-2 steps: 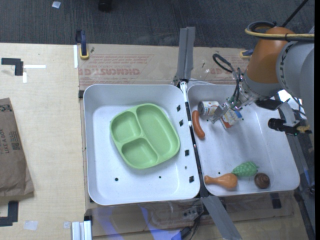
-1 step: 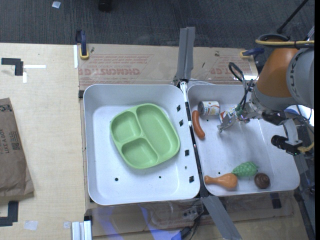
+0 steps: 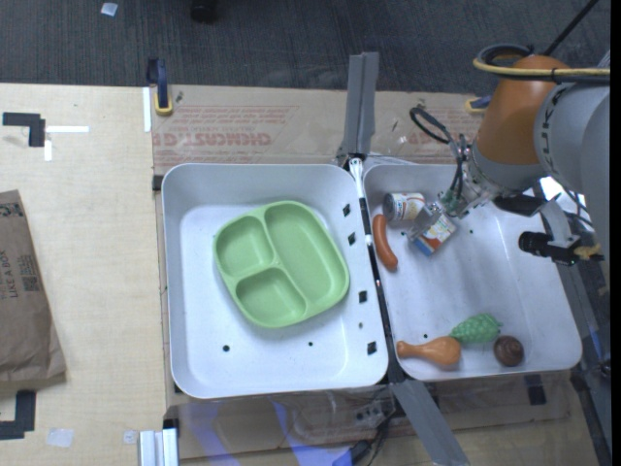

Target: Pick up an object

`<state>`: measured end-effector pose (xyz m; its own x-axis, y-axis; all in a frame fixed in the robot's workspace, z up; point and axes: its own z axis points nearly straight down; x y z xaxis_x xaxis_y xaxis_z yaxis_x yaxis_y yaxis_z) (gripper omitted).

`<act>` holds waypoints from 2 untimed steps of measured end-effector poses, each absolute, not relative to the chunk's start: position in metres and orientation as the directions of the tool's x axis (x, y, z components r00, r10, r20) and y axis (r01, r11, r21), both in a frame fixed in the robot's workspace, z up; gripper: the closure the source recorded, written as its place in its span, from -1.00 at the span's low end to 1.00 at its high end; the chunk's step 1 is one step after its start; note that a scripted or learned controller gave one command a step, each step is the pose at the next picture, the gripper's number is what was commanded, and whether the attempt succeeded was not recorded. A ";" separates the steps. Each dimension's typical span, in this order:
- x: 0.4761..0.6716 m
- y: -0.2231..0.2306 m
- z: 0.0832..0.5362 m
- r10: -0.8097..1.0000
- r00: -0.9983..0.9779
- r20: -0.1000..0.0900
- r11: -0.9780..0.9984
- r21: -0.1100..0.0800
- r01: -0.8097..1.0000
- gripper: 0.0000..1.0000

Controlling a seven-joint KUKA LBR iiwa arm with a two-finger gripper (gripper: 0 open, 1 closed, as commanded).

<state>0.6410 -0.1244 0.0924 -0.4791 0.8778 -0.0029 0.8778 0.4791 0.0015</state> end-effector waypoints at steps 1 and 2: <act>0.642 -0.125 0.102 0.877 -0.480 -0.006 0.480 0.002 0.877 1.00; 0.636 -0.104 0.112 0.896 -0.443 -0.001 0.443 0.000 0.896 1.00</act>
